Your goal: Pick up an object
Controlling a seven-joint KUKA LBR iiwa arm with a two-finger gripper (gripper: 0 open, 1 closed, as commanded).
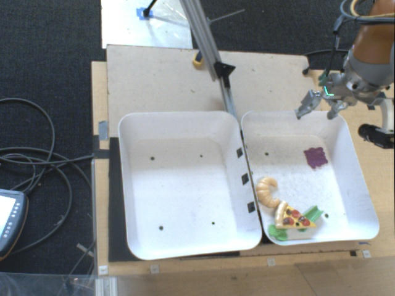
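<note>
My hand (321, 108) hangs spread open and empty over the far rim of the right bin (361, 184), with the purple grapes (316, 157) lying just nearer on its floor.

R bin (355, 159): centre free | toys (287, 211) crowd front-left | pole (207, 39) over divider

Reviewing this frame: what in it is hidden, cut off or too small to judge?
- Arm: cut off by the camera view's right and top edges above the orange band.
- Green item: partly covered by the pizza slice, so its shape is unclear.
- Purple object: too small and blurred to identify.
- Tablet: cut off by the left edge.
</note>
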